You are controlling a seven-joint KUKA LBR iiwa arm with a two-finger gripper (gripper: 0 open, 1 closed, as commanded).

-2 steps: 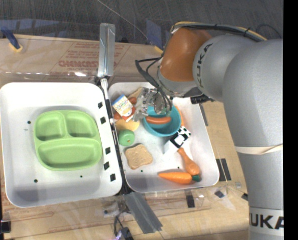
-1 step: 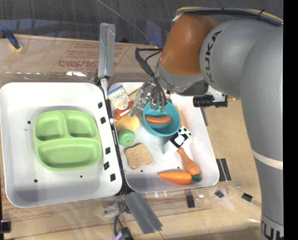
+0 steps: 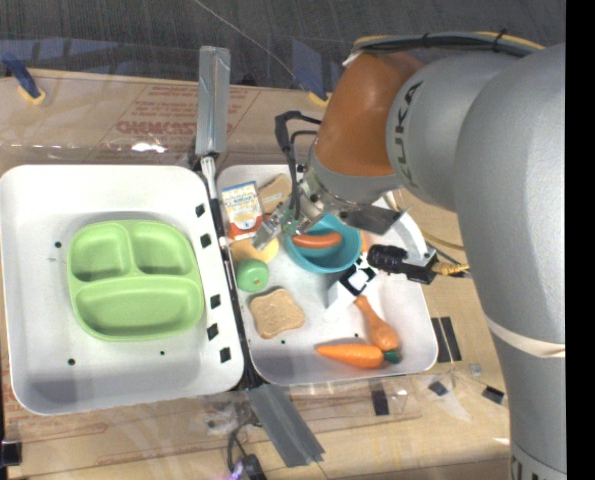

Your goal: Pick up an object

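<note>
Hovering over the teal bowl (image 3: 322, 250), the tool (image 3: 289, 223) — grip state unclear.

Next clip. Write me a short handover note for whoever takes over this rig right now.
Gripper: low in the right bin, at the blue bowl's left rim; grasp state unclear.
Right bin items: slice of bread, two carrots, green round piece, small carton.
Left bin: green divided plate.
Done: nothing visibly lifted.
Left: grasp and raise one object.

The pincer (image 3: 289, 224) is low in the right bin (image 3: 417, 320), just left of a blue bowl (image 3: 322, 253); toast slice (image 3: 276, 313) lies below it.
</note>
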